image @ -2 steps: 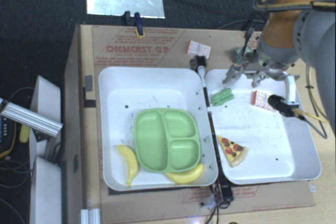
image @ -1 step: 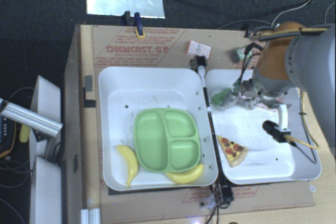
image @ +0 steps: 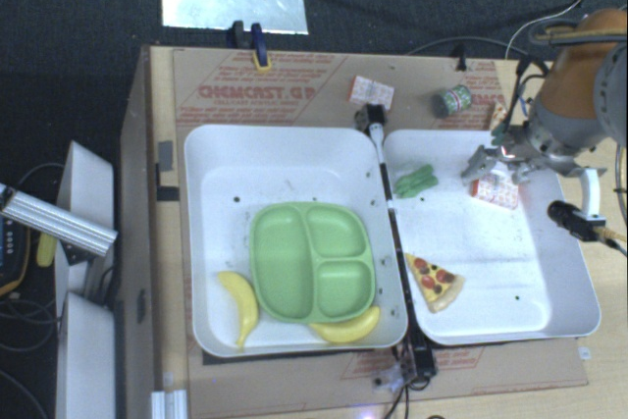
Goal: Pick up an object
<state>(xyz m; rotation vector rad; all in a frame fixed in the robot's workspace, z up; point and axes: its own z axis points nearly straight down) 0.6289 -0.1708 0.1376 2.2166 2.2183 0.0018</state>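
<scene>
Hovering over the red-and-white packet (image: pixel 497 190) in the right bin (image: pixel 569 309), the tool (image: pixel 496 164) may pinch only its edge and drop it; I cannot tell its state.

My one fixed camera looks down at a slant on the desk (image: pixel 294 78), both white bins (image: pixel 211 162) framed whole at mid-distance.

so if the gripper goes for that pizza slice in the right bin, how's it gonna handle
The pizza slice looks like a thin, flat toy wedge, so probably light and stiff. Lying flat on the right bin's smooth floor, it may slide when nudged. Its low profile likely gives little to pinch.
</scene>
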